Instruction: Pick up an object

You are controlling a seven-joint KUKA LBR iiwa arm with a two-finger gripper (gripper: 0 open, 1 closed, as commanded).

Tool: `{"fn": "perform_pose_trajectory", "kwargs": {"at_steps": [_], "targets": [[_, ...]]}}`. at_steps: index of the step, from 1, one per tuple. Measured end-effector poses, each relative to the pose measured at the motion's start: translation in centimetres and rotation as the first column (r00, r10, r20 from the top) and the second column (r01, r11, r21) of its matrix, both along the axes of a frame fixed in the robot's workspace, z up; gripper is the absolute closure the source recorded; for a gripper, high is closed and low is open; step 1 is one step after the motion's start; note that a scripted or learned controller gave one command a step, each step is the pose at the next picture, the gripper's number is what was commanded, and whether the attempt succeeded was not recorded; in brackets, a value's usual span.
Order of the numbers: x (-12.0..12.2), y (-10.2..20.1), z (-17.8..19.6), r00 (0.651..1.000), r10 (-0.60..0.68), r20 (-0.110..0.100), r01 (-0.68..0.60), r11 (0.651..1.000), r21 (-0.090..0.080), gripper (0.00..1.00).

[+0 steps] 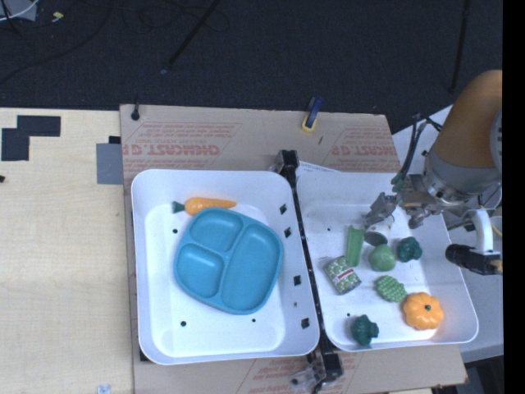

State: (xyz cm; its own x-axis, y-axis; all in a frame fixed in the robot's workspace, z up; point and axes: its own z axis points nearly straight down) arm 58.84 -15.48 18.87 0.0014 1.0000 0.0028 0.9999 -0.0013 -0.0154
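Two shallow white bins side by side on a cardboard sheet (246, 142) on the desk (57, 245).

Left bin (156, 335): blue divided plate (228, 259), three compartments, nothing in them, lying roughly mid-bin and turned at an angle. Toy carrot (207, 206) just beyond the plate's far edge, lying flat, green top pointing left, touching or nearly touching the plate rim.

Right bin (328, 189): cluster of toy food in the middle and near half. Green stick-shaped piece (353, 245) lying near centre. Small green-and-red patterned block (342, 275) just in front of it. Round light green piece (381, 258) right of the stick, a small dark item just behind it, too small to name. Dark green broccoli-like piece (408, 249) right of that. Bumpy green piece (390, 288) in front of the round one. Orange toy pumpkin (422, 310) near the bin's front right corner. Another dark green broccoli-like piece (363, 330) at the front edge, well apart from the first.

Arm enters from right, orange band (474, 117) up high. Hand (395, 212) sits over the right bin's far half, above and behind the green cluster. Fingers spread apart, pointing down-left, nothing between them. Closest items: green stick and round light green piece, just below the fingertips; contact can't be told.

Blue-and-yellow clamp (311, 114) at the cardboard's far edge.
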Motion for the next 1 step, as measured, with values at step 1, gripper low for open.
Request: {"fn": "perform_pose_trajectory", "kwargs": {"at_steps": [1], "targets": [[0.31, -0.02, 0.76, 1.000, 0.002, 0.014, -0.002, 1.000, -0.002, 0.00]]}}
